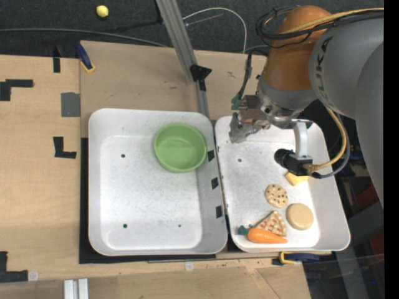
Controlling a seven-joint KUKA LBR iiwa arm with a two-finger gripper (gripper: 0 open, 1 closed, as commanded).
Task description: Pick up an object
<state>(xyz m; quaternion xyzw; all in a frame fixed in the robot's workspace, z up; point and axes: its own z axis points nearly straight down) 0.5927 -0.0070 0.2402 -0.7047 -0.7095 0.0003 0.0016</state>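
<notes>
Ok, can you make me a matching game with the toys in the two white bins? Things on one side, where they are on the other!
Things:
1. green bowl
2. carrot
3. round cracker
4. claw

Places:
A. front edge of the right bin
B. over the right bin's back left corner
C. left bin, near its back right
D. right bin, just behind the pizza slice

Pairs: 1-C, 2-A, 3-D, 4-B

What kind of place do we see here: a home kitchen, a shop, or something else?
Most likely a robotics lab bench, not a kitchen. A grey and orange arm reaches over two white bins, the food is toy food such as a carrot and a cracker, and tape marks sit on the bench.
</notes>
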